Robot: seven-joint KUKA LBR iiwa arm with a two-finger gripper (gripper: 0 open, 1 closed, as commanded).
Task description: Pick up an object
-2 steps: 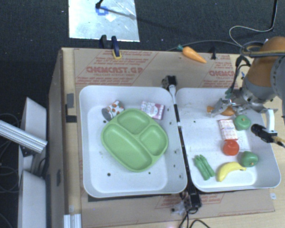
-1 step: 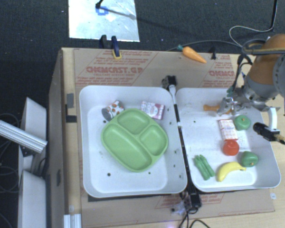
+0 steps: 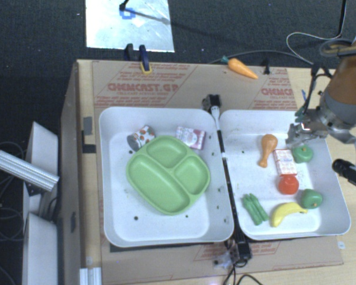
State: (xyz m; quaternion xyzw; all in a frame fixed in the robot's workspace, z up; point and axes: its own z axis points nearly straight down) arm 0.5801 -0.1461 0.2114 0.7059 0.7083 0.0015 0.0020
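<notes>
The gripper (image 3: 299,130) is hovering over the right bin (image 3: 338,218) — beside a green apple (image 3: 302,154) — grip state unclear.

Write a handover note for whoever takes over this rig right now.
Gripper: low at the right bin's far right side, beside a green fruit; nothing seen held, finger state unclear.
Right bin: drumstick, small carton, tomato, green pepper, banana, green beans.
Left bin: green divided plate, two small packets.
Carrot lies on the bench behind the bins.
Done: nothing lifted. Left: grasp and pick up one object.
</notes>
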